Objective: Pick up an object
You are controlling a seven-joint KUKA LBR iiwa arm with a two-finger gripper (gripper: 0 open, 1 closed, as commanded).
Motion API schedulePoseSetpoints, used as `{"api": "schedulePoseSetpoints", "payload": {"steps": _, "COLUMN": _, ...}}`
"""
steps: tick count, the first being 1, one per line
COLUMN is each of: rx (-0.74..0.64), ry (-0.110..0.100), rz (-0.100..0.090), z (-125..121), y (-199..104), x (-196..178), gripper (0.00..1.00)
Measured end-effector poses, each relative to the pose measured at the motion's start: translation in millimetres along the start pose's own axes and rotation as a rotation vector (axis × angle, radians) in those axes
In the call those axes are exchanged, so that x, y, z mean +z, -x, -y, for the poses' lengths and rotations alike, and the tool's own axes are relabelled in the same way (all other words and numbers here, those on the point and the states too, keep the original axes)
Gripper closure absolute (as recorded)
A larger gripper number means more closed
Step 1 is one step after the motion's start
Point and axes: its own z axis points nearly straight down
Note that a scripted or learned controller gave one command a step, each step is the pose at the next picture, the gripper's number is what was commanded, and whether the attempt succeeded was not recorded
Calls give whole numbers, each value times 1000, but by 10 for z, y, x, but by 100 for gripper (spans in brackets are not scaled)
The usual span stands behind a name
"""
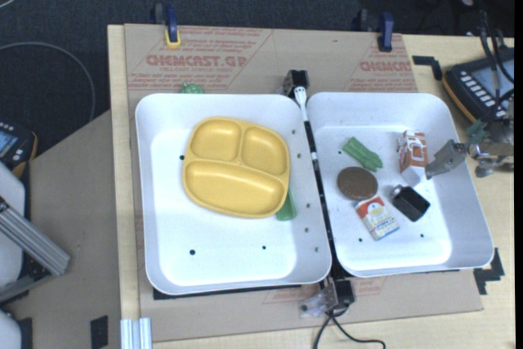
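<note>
The gripper (pixel 448 160) is seen at the right edge of the right bin (pixel 458 245), low over the floor; whether it is spread or closed cannot be told, and nothing is seen held in it. The nearest object is judged the likeliest target: a small orange-and-white carton (pixel 413 149), standing just beside the gripper toward the bin's far right corner, its long axis running roughly from far edge to near edge. A black block (pixel 410 203) lies near, toward the near edge, set diagonally. Farther left, a brown disc (pixel 357 183), a green piece (pixel 361 153) and a red-and-white packet (pixel 378 218) are found. The yellow tray (pixel 237 167) is seen in the left bin (pixel 163 217).
</note>
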Motion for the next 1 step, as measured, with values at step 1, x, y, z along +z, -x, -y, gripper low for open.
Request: {"api": "schedulePoseSetpoints", "payload": {"steps": 1, "rx": -1, "ry": 4, "rz": 2, "z": -8, "y": 1, "x": -108, "gripper": 100}}
